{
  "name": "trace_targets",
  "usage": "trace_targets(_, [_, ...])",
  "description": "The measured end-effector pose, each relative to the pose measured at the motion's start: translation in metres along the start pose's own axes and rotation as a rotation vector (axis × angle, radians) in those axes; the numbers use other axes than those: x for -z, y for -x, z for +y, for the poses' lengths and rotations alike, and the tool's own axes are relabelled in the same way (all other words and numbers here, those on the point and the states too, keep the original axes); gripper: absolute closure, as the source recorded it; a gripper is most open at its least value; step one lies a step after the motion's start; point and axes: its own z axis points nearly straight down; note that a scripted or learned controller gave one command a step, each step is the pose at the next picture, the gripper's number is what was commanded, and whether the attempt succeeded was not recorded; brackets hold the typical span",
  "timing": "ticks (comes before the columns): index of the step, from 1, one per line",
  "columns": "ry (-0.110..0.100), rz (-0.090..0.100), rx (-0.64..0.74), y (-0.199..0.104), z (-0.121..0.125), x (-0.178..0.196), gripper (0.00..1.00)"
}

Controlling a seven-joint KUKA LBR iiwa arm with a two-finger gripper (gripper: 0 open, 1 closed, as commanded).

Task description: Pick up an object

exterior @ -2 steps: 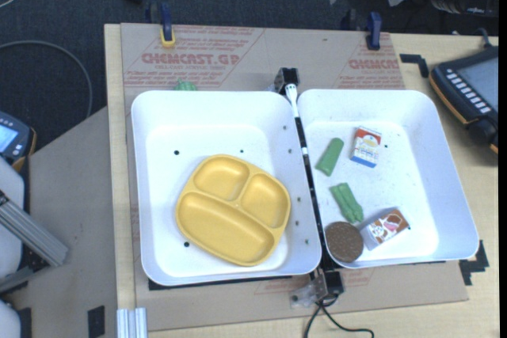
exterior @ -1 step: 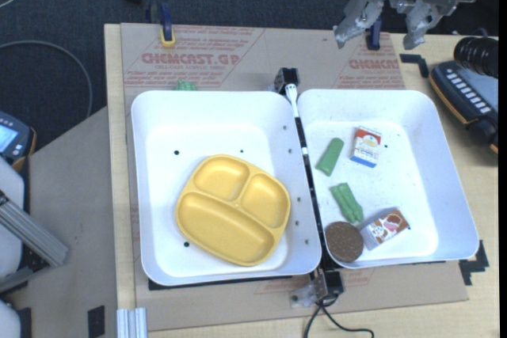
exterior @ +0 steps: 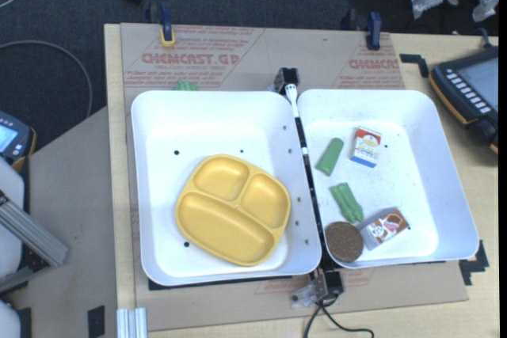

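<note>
The right bin holds several small objects. A green block lies tilted near the bin's left side, and a second green block lies below it. A small red, white and blue carton sits in the upper middle. A brown round disc rests at the bin's front left corner, touching a silver and red packet to its right. In the left bin lies a yellow divided tray with three compartments.
The two bins meet along a black seam in the middle. Blue clamps hold the brown board at the back. A black and orange pendant lies off the bench at the right.
</note>
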Motion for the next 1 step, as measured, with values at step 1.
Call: trace_targets(1, [0.000, 0.007, 0.022, -0.1176, 0.0646, -0.0009, 0.00])
